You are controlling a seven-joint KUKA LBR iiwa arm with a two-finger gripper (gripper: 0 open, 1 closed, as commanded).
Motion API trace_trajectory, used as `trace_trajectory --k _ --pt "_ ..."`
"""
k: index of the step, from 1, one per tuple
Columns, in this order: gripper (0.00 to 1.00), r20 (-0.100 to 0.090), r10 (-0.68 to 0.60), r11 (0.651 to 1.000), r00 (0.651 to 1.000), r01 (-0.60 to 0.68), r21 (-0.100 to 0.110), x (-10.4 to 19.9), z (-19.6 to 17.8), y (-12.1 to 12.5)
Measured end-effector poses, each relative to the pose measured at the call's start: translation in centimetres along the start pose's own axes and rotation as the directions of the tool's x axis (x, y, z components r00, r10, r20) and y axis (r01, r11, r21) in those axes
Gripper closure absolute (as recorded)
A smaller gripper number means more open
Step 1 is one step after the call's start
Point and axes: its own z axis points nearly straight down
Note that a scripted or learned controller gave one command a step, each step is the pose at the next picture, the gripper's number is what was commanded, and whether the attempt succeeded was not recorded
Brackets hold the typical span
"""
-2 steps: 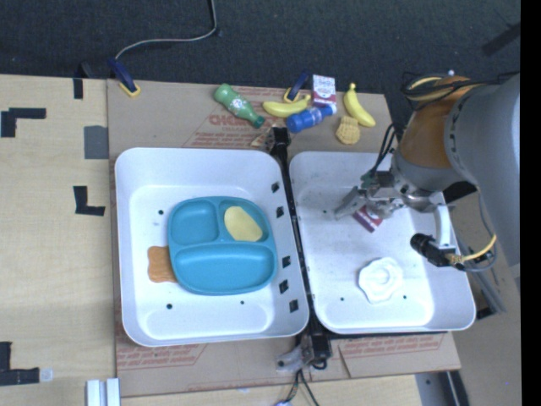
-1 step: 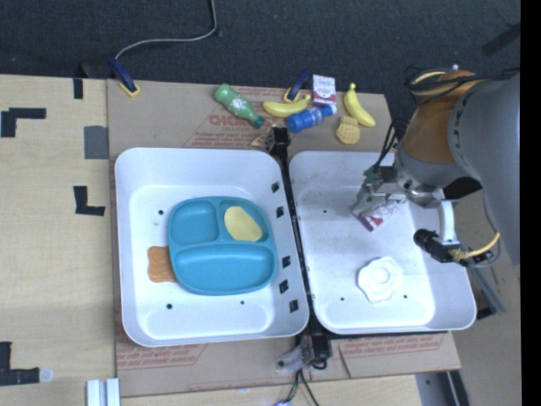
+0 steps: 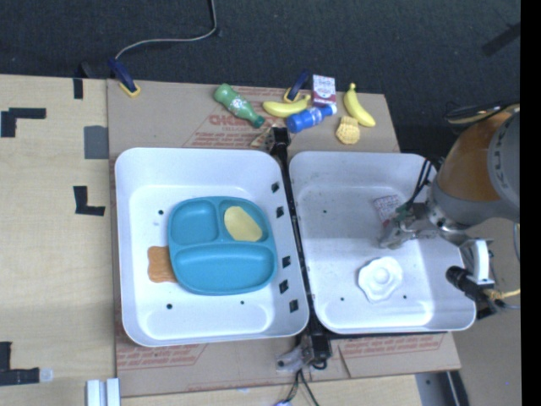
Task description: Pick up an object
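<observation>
My gripper [image 3: 396,232] hangs low over the right bin [image 3: 338,311], toward its right side, on the grey arm with the orange band [image 3: 473,172]. A white rounded object [image 3: 379,279] lies on the bin floor just below and left of the gripper, apart from it. A small red and white item [image 3: 387,203] lies just above the gripper. In the left bin [image 3: 144,311] a blue divided plate [image 3: 221,256] holds a yellow piece [image 3: 243,223] in its upper right compartment. An orange-brown slice [image 3: 157,265] pokes out from the plate's left edge.
Behind the bins on the cardboard lie a green bottle [image 3: 238,106], a yellow banana [image 3: 286,106], a blue bottle [image 3: 306,119], a small carton [image 3: 324,89], a second banana [image 3: 358,108] and a yellow waffle-like piece [image 3: 347,129]. A black divider [image 3: 292,227] separates the bins.
</observation>
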Motion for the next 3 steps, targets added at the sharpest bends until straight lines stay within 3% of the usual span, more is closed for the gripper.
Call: trace_trajectory --k 1,2,3 --pt "0.0 -0.004 -0.002 1.0 1.0 0.002 0.001 0.2 0.1 0.0" --pt "0.0 -0.003 -0.003 1.0 1.0 0.003 0.0 4.6 0.1 4.8" --pt "0.0 -0.002 -0.003 1.0 1.0 0.003 0.005 2.8 -2.8 10.7"
